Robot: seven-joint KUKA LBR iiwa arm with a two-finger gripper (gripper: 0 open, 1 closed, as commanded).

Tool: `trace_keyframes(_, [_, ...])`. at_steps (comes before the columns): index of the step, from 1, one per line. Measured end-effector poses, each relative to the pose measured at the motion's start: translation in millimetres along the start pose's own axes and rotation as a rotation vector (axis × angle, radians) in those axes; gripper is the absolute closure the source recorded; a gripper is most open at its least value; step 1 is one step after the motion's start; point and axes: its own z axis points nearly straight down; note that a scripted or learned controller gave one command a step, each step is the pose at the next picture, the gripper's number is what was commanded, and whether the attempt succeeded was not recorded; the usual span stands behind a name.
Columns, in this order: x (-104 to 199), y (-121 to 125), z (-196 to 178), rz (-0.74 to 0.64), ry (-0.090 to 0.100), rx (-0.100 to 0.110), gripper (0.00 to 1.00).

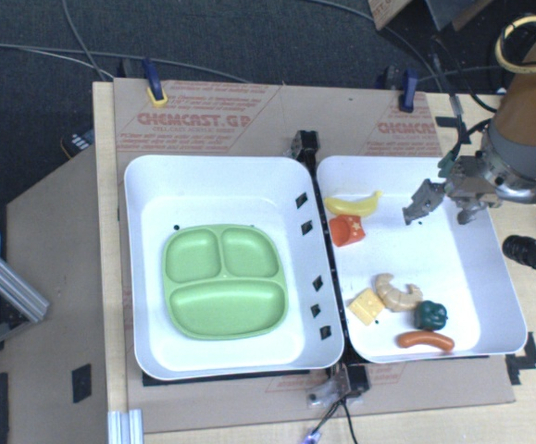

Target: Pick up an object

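Camera view: gripper (443, 202) hangs over the upper part of the right bin (476, 252), fingers apart, nothing between them. Below and left of it lie a banana (354, 203) and red pepper (346, 231); nearer the front, cheese (366, 306), shrimp (397, 293), broccoli (430, 315), sausage (425, 341). Left bin (143, 248) holds a green tray (223, 279).

Hand (442, 202) hovers above right bin (490, 276), near banana (355, 204).

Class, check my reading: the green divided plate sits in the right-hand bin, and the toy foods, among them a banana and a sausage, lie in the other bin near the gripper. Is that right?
Not quite. The camera view shows the green divided plate in the left bin. The rest holds: the banana and sausage lie in the right bin, near the gripper.
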Motion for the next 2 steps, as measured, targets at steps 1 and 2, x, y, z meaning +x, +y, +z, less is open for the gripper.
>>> trace_keyframes(1, [0.2, 2.3, -6.2, -0.003, -0.002, -0.012, 0.0])
trace_keyframes(2, [2.2, 10.5, 53.0, -0.003, 0.0, -0.007, 0.0])
